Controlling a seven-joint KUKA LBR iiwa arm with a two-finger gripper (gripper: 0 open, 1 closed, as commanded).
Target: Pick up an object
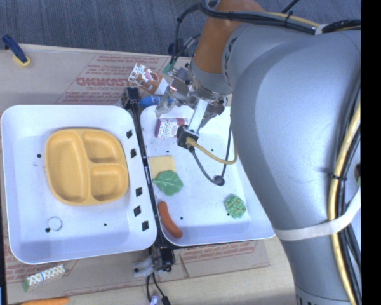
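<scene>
Two white bins [7, 170], cardboard-topped bench [95, 65], tool [174, 110] over right bin [200, 208]; grey carpet [82, 11]

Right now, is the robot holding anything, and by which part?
I can't tell. The gripper hangs at the far end of the right bin, close to a small pink-and-white packet, but the view doesn't show whether it grips it.

Single fixed camera overhead, slanted down on both bins [13, 170].
</scene>
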